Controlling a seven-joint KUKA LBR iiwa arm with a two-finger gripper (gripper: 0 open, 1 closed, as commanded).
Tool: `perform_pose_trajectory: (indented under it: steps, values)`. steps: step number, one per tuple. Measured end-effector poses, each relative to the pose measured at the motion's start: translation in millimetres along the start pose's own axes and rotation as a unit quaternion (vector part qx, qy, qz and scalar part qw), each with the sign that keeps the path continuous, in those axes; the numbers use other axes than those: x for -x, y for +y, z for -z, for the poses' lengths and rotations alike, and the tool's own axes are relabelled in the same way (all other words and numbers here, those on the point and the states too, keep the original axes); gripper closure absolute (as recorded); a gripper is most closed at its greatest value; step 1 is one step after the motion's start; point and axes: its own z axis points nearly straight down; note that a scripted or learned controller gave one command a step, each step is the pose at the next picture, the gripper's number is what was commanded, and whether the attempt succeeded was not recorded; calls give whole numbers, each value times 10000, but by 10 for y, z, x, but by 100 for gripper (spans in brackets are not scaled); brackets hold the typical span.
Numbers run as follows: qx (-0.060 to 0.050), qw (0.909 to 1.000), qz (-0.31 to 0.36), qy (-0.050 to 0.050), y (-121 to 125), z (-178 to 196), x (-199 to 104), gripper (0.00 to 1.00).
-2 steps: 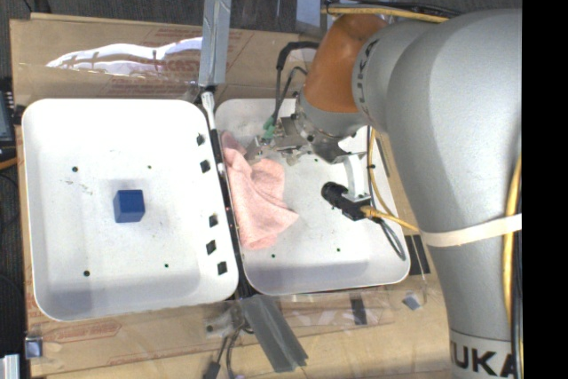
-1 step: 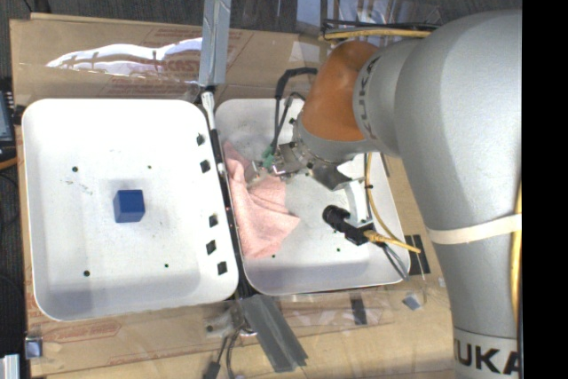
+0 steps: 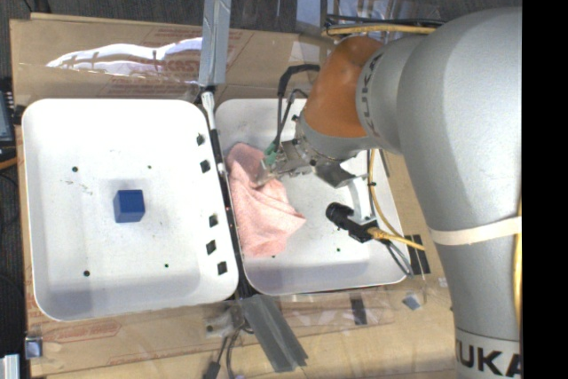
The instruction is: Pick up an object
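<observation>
A pink cloth [image 3: 264,210] lies crumpled along the left side of the right bin [image 3: 312,283], reaching from the bin's middle towards its back. My gripper [image 3: 272,165] is down at the cloth's upper part, touching it or just above it. The cloth bunches up towards the gripper there. The wrist and the orange band above it hide the back of this bin. A small blue cube [image 3: 130,205] sits alone on the floor of the left bin [image 3: 53,146], well away from the gripper.
A raised divider with black clips [image 3: 216,217] separates the two bins, close to the cloth's left edge. The large grey arm covers the right side of the bench. Cardboard lies under and behind the bins.
</observation>
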Motion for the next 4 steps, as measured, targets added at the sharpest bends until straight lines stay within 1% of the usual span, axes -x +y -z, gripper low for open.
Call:
perform_pose_trajectory:
  steps: [1,2,3,4]
  values:
    - [21,9999,134,-5,728,1866,-262,100]
    - [-2,10000,-57,4,646,1374,302,100]
    - [14,9999,159,-2,696,1906,52,100]
    - [2,9824,1867,3,693,1094,31,100]
